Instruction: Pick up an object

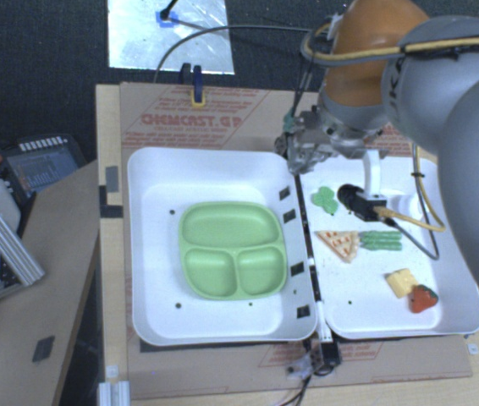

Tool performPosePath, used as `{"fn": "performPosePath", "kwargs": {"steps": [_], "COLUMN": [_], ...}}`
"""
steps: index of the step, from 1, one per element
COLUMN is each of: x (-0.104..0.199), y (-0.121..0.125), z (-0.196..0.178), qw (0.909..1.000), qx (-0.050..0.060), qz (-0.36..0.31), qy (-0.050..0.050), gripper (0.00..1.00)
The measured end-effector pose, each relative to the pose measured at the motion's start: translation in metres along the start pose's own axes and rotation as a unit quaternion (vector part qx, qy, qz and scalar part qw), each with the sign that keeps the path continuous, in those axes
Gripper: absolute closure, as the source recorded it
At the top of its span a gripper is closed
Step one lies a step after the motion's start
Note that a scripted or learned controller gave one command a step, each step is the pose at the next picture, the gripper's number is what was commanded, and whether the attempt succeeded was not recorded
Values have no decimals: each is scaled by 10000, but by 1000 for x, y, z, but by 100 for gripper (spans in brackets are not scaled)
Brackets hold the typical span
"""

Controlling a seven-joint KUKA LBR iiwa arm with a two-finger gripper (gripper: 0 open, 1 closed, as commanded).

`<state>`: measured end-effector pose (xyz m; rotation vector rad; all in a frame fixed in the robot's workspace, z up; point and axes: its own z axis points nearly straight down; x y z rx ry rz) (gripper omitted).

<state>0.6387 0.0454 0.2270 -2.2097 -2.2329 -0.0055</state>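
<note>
Camera view looking down at a slant on the bench: the grey arm (pixel 455 83) comes in from the right, and its gripper (pixel 301 155) sits right at the far end of the seam where the two white bins meet, low over the rims. Honestly can't tell from here whether the gripper is spread or pressed together, and I don't see anything in it. All the small stuff to pick from is in the right bin (pixel 366 307). A little green leafy piece (pixel 324 199) lies nearest the gripper, just on the right bin's side of the seam. Nearer the camera there's a tan triangle (pixel 339 244) with a grid pattern, and a bunch of green beans (pixel 381 241) is touching its right side, or very nearly. Further toward the front right corner a yellow block (pixel 400 282) and a red strawberry (pixel 423 299) sit right next to each other. The left bin (pixel 151 227) has just a pale green divided plate (pixel 227 248), lying flat in the middle, well apart from the gripper
</note>
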Motion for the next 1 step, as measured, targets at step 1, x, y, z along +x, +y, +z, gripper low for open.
{"fn": "performPosePath", "kwargs": {"steps": [1], "x": [45], "y": [-5], "z": [-3], "qw": [10000], "qx": [5], "qz": [7], "qy": [-2], "gripper": [100]}}
